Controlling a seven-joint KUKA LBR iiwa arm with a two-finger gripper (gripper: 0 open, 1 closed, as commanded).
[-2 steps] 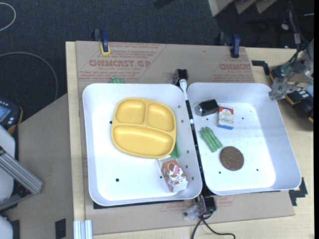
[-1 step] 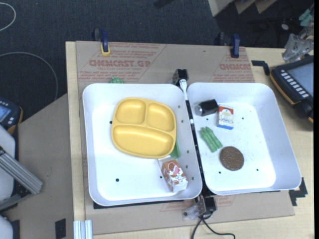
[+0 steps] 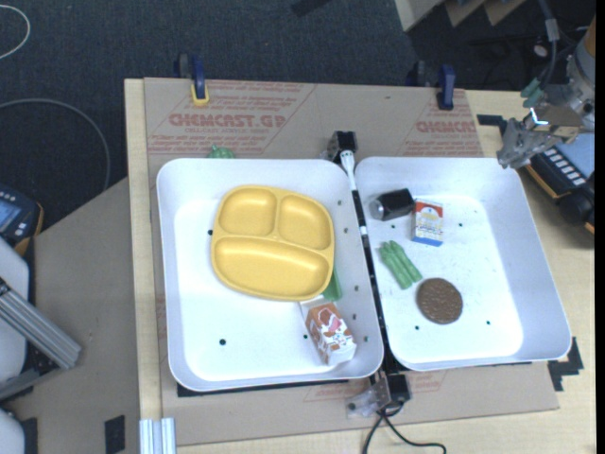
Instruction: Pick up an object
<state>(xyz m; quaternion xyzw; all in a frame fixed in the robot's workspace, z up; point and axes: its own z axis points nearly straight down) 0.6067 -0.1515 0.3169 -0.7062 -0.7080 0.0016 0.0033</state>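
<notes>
In left bin (image 3: 180, 282): yellow tray (image 3: 272, 242), carton (image 3: 329, 333). Right bin (image 3: 529, 282): cookie (image 3: 440, 301). Claw (image 3: 515, 151) state: cannot tell.

Robotics lab: dark carpet floor (image 3: 142, 17), board (image 3: 284, 112) held by blue clamps (image 3: 197, 76), loose cables (image 3: 57, 121), aluminium extrusion (image 3: 38, 334), two white bins (image 3: 180, 282) wired underneath.
</notes>
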